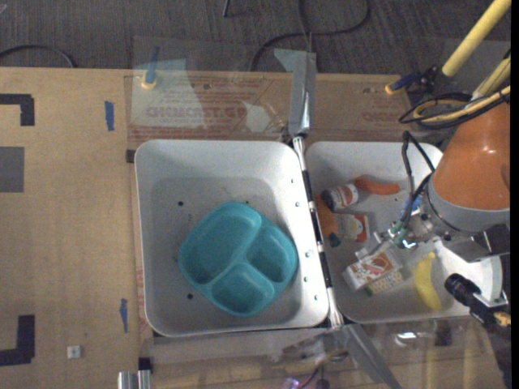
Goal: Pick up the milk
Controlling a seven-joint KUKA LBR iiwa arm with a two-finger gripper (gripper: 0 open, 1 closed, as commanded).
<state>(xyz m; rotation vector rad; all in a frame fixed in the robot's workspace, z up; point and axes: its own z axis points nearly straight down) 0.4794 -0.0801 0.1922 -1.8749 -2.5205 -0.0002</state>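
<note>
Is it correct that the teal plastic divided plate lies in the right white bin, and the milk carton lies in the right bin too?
Not quite. The camera view shows the teal plastic divided plate in the left white bin, not the right. The small milk carton does lie in the right white bin.

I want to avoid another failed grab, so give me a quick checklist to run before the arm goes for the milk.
1. Milk carton lies in the right bin: ok.
2. Tool over the right bin, near the carton's upper right: ok.
3. Tool open or shut: cannot tell.
4. Carton between the fingers: not ok, not seen.
5. Clutter close by, banana to the right and bottle above: not ok.
6. Teal plate sits apart in the left bin: ok.
</note>
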